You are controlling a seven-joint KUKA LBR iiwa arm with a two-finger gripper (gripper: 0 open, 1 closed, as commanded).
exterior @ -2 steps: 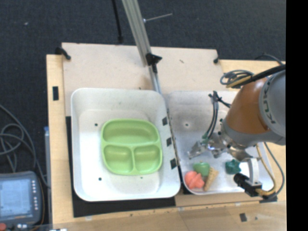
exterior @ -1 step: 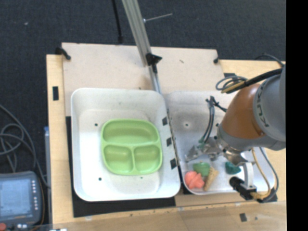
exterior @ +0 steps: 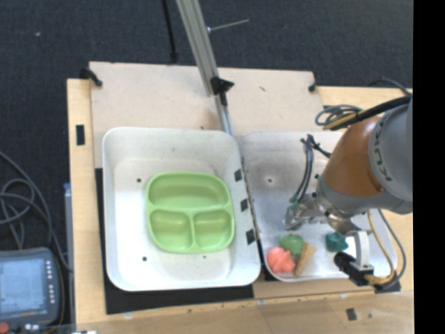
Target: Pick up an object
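In the right bin, near its front edge, lie a pink lumpy toy, a small green object and a tan cone-like piece, all close together. Further right, a teal object lies partly under the arm. My gripper hangs low in this bin, just behind the green object and apart from it. Nothing shows between its tips.
The left bin holds a light green divided plate. A metal pole slants up from behind the bins. The grey and orange arm covers the right part of the right bin.
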